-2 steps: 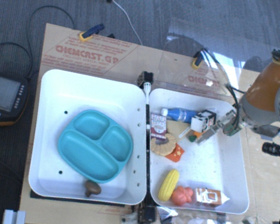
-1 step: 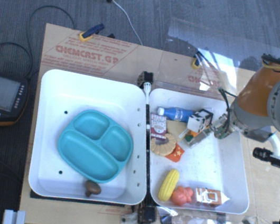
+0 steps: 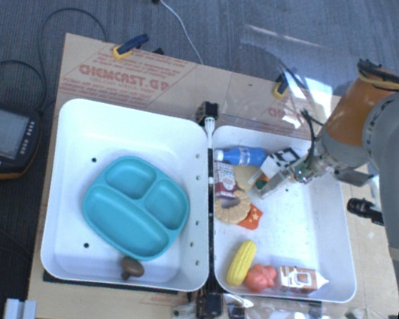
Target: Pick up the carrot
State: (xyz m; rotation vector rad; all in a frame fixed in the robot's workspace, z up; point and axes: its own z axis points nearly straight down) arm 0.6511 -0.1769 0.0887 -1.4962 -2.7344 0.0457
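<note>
Gripper [image 3: 263, 181] hovers beside the blue plastic bottle [image 3: 242, 156]; its grasp can't be judged. No obvious carrot; orange-red lump [image 3: 261, 278] lies well apart.

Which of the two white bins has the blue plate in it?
The left bin. It holds the blue plate and a small brown thing; the right bin holds toy food.

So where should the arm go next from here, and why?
Probably shift the gripper toward the near end of the right bin. It hangs by the blue bottle at the far end, while the orange-red piece that looks like the carrot lies between the corn and the small carton, well apart from the gripper.
</note>
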